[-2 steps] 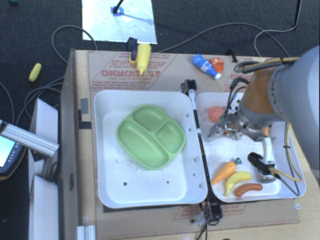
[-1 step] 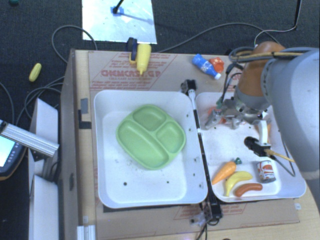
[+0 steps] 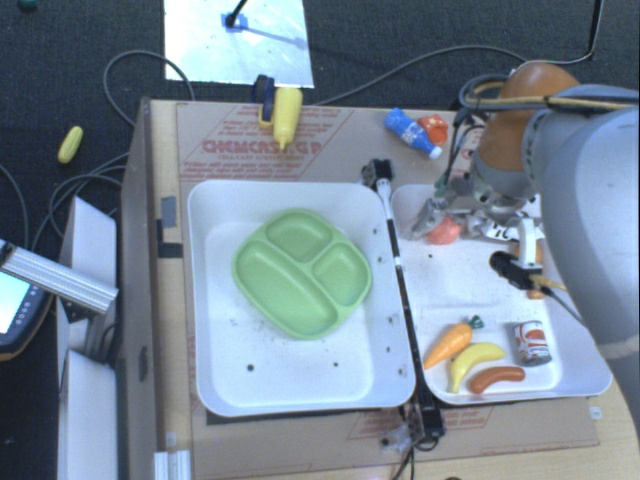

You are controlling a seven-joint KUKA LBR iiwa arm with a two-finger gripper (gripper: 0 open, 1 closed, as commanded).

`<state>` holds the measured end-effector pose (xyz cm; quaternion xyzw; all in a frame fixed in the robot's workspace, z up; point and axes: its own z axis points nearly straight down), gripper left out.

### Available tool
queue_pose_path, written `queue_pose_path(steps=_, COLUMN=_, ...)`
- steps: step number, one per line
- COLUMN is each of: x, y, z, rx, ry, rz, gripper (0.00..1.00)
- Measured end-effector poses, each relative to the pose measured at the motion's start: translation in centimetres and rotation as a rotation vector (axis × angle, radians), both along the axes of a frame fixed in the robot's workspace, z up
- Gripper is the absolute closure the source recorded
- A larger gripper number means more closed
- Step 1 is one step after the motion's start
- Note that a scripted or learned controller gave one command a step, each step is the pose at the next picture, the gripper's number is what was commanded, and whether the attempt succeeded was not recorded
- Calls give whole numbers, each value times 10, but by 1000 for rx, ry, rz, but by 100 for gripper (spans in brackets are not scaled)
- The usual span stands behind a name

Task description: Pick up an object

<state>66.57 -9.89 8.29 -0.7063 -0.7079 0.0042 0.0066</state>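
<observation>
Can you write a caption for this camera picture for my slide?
Robot gripper reaches over a pink toy in the right bin.

We can't read the pincer (image 3: 437, 218) fingers, upper right of centre: too small, and merged w/ a pinkish object (image 3: 445, 232) partly under them. The arm (image 3: 590, 228) is cut off at the right edge and hides the right bin's (image 3: 440, 393) far corner. A grey device (image 3: 15, 308) is clipped at the left edge.
</observation>
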Motion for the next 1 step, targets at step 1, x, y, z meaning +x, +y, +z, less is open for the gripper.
queue_pose_path(steps=1, x=1, y=-1, z=11, rx=-4, ry=-2, rz=5, gripper=100)
